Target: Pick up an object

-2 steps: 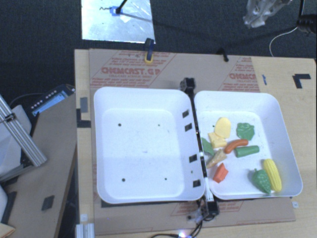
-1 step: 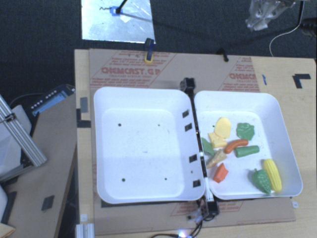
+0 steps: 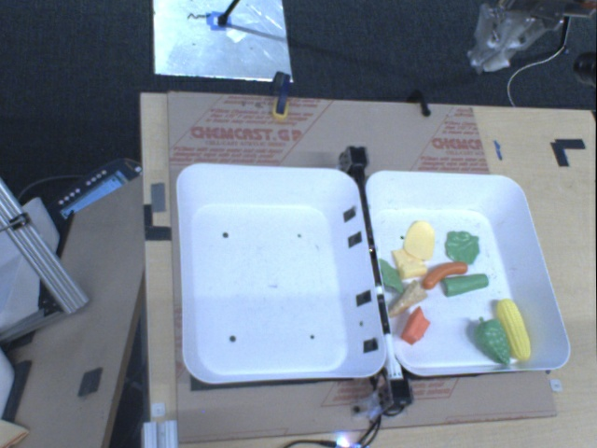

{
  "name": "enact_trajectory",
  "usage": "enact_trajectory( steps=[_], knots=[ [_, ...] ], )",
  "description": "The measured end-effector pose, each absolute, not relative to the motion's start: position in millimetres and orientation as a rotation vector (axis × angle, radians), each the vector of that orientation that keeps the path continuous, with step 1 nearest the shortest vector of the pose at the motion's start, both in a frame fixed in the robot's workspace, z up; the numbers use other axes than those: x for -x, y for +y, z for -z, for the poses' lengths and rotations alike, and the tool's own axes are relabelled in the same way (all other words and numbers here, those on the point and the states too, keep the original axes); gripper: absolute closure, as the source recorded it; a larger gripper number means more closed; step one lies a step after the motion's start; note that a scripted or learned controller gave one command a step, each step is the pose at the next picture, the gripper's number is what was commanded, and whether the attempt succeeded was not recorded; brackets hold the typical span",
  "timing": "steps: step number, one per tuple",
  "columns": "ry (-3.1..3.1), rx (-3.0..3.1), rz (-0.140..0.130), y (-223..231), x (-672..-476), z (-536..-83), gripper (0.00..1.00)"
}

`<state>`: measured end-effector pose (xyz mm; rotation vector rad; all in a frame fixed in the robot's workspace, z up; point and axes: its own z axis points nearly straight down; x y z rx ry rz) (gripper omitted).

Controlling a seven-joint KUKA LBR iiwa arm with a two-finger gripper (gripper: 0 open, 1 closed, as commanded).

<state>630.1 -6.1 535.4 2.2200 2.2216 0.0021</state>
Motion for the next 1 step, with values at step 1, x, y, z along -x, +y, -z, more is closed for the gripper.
enact_trajectory(
  steps=[1],
  knots=[
    [2.219, -2.219, -0.003, -17.0, -669.8, -534.9, 1.0]
  ],
)
